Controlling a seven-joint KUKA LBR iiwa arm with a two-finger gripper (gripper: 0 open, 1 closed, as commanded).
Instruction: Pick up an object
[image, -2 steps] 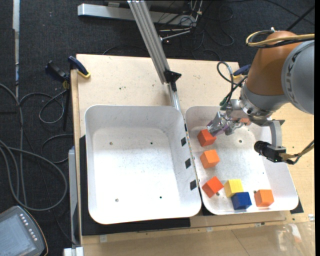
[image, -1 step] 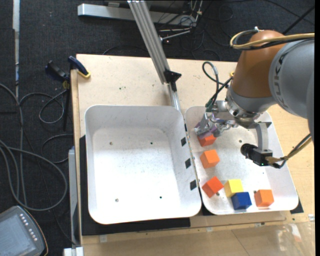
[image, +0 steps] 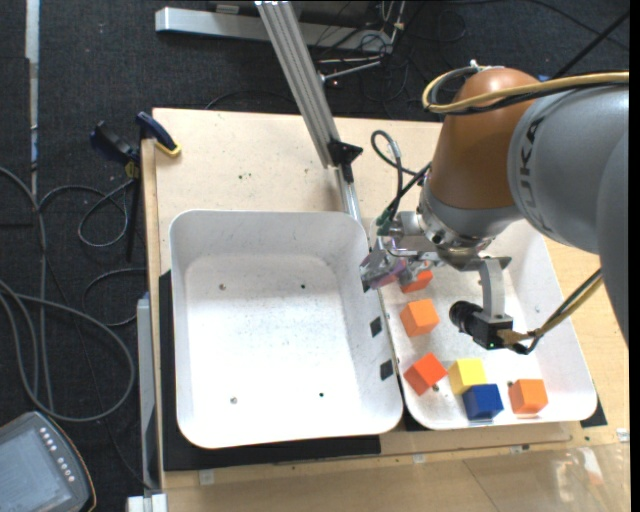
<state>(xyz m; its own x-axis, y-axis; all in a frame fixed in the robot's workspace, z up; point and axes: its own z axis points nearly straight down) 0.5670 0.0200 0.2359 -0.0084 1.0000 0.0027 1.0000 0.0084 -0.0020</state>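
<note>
My gripper (image: 392, 262) hangs low over the upper left part of the right bin (image: 566, 352), close to the wall between the two bins. A red-orange block (image: 417, 280) lies right against it, partly hidden by the gripper body, with a bit of purple (image: 401, 268) beside it. Whether the block is held cannot be made out. Loose in the same bin lie an orange cube (image: 420, 316), a red-orange cube (image: 426, 372), a yellow cube (image: 466, 374), a blue cube (image: 483, 401) and another orange cube (image: 527, 396).
The left bin (image: 182, 236) sits beside the right one. A slanted aluminium bar (image: 304, 88) comes down to the bins' shared back corner. A blue-yellow clamp (image: 152, 134) lies at the bench's back left. The arm's wrist (image: 480, 150) covers the right bin's back part.
</note>
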